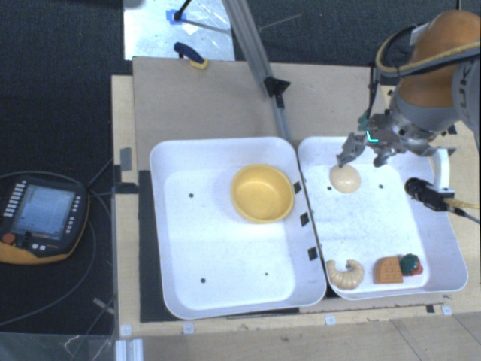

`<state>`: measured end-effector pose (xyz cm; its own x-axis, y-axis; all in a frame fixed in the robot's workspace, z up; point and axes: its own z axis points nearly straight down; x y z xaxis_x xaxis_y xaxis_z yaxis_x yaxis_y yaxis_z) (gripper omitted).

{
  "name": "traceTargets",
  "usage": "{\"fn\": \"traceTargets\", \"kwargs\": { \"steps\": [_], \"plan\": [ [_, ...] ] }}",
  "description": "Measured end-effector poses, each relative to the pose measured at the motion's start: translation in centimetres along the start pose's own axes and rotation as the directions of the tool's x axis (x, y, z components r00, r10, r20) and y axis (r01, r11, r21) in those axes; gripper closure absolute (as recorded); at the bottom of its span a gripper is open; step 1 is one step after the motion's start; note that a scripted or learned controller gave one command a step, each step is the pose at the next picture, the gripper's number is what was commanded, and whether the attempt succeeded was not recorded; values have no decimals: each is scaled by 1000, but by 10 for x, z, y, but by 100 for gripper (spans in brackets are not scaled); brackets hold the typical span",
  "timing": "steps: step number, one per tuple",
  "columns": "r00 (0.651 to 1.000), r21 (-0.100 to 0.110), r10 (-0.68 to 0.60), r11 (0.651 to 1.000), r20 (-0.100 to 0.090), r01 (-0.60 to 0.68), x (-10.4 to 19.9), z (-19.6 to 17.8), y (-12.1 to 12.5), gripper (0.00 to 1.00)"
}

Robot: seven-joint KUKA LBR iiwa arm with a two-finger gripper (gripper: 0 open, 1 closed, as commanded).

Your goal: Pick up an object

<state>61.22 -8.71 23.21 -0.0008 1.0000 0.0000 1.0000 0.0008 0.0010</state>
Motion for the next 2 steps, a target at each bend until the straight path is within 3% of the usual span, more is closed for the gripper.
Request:
{"fn": "traceTargets", "kwargs": {
  "steps": [1, 2],
  "plan": [
    [1000, 0, 0, 1000, 0, 0, 0, 0, 0, 0],
    [1000, 5, 1, 1000, 0, -1, -8, 57, -4, 0]
  ]
}}
